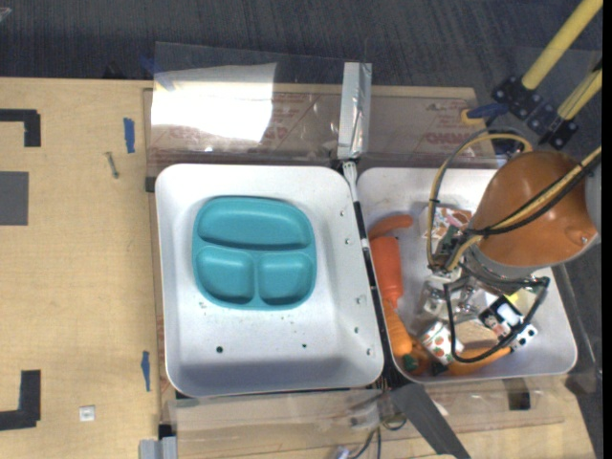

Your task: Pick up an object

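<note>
- Long orange carrot-shaped toy (387, 285): lies lengthwise along the left wall of the right shallow white bin (559, 347), its green tip near the front corner; a short orange-red piece (389, 225) sits just behind it.
- Two-finger gripper (449, 304): low in the same bin, just right of the carrot; finger state cannot be told amid cables and hardware.
- Advice: the gripper should centre over the carrot's middle, fingers straddling its width, clear of the bin wall.
- Left shallow white bin (182, 352): holds a teal three-compartment plastic plate (254, 250).
</note>
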Controlling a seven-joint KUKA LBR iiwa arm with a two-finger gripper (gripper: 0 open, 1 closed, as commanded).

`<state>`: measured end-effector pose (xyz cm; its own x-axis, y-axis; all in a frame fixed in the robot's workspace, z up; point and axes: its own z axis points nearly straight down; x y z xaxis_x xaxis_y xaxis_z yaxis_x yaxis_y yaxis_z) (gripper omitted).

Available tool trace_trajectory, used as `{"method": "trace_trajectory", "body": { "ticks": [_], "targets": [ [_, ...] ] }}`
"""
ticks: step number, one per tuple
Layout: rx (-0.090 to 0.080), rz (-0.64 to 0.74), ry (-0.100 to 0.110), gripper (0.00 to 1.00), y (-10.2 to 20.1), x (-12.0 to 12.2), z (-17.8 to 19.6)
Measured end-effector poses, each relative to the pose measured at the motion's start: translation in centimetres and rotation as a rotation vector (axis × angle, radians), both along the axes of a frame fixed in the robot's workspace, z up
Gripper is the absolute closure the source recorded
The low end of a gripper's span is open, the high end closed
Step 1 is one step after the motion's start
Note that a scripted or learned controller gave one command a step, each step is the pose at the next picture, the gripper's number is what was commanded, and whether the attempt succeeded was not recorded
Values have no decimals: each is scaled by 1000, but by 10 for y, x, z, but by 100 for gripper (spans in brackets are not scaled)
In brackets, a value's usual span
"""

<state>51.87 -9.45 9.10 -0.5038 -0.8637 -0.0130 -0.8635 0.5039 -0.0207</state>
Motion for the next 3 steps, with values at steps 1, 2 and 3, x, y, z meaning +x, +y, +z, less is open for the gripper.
{"method": "trace_trajectory", "body": {
  "ticks": [1, 2, 3],
  "targets": [
    [-2, 136, 6, 100, -19, -13, -1],
    [-8, 264, 15, 100, -5, 4, -1],
    [-6, 385, 12, 100, -4, 57, -1]
  ]
}}
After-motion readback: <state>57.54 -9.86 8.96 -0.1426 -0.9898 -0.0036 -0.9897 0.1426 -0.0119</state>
